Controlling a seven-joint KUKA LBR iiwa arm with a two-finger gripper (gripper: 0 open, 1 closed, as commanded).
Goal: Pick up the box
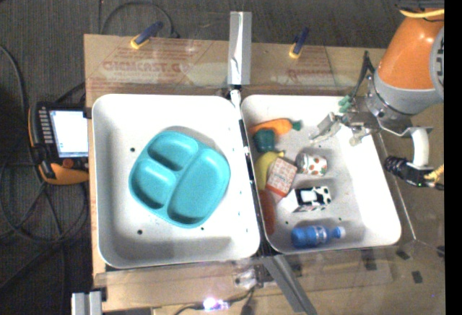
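So: box (281, 175) in rt bin (386, 191), w/ bottle (315, 235).

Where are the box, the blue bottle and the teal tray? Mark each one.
box (281, 175): camera view, middle of its patterned top face.
blue bottle (312, 235): camera view, middle of its body.
teal tray (180, 176): camera view, ridge between its compartments.

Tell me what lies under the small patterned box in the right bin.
The box leans on a yellow toy at its left, with an orange item below. Whatever lies directly beneath it is covered. The gripper is apart, above right.
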